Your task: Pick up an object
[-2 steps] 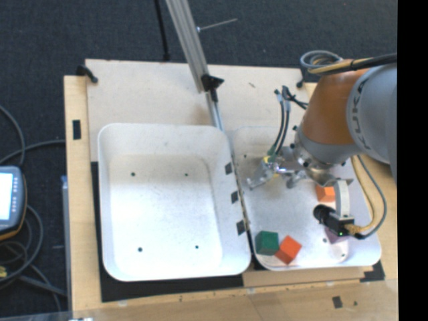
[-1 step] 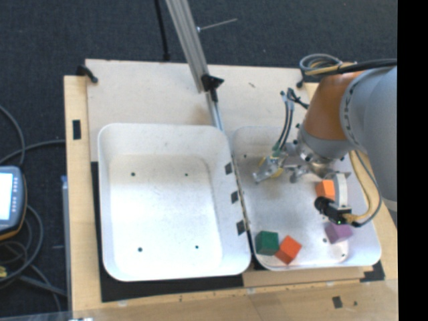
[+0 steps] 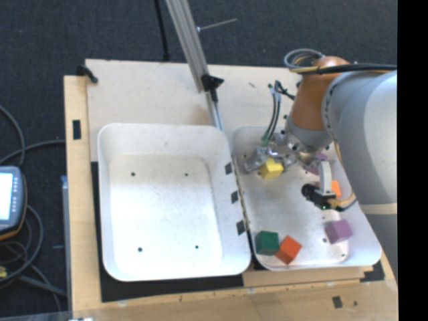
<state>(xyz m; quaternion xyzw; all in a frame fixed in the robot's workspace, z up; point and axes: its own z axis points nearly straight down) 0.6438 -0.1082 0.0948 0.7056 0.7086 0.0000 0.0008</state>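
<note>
Small yellow block point(image 3: 271, 170), centre-right: likely light, rigid; you could pinch flat sides. Gripper point(image 3: 266, 160) touched it; finger state unclear.

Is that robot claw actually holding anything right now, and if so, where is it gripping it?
It cannot be told. The gripper sits right at a yellow block in the right bin, but whether the block is actually clamped, and by which sides, is unclear.
</note>
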